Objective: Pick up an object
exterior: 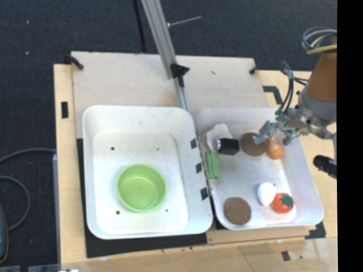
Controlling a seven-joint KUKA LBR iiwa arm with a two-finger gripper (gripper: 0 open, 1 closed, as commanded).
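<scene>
My gripper (pixel 276 134) hangs over the back of the right bin (pixel 306 194), its fingers spread apart with nothing between them. A brown round object (pixel 252 145) lies just left of the fingers and a small orange object (pixel 275 151) sits right below them. Further forward lie a white egg-shaped object (pixel 265 193), a red strawberry-like toy (pixel 283 203) and a brown disc (pixel 237 210). A black block (pixel 228 146) and a green stick (pixel 212 165) lie by the bin's left wall.
The left bin (pixel 102 123) holds a green bowl (pixel 141 187). A slanted metal pole (pixel 161 35) rises behind the bins. The orange-banded arm (pixel 323 86) comes in from the right edge.
</scene>
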